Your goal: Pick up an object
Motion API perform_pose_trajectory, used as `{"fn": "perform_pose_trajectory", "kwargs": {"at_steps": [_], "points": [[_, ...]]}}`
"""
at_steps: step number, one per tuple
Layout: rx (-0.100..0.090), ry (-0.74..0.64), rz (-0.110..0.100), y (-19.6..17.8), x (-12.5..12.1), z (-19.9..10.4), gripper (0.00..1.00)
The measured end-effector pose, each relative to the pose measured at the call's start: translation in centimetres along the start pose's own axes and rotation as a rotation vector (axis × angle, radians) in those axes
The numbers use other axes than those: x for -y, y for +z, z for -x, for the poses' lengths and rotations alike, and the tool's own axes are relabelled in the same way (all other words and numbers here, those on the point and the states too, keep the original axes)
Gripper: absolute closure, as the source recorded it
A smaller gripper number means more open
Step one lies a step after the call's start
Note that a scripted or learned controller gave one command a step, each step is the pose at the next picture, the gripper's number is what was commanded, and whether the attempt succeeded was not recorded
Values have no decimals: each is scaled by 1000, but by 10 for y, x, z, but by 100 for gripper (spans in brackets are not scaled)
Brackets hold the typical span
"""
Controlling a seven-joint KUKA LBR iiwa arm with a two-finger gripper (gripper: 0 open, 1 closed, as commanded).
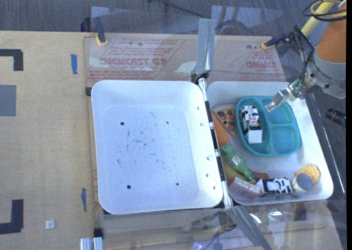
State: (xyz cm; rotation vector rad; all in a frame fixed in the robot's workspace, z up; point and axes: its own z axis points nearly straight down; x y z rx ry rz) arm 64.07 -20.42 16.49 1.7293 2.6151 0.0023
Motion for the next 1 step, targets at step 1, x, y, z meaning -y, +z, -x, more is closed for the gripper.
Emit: {"fn": "perform_pose_trajectory", "kwargs": {"at_steps": [1], "points": [[-10,143,0,62,13,7,0]]}}
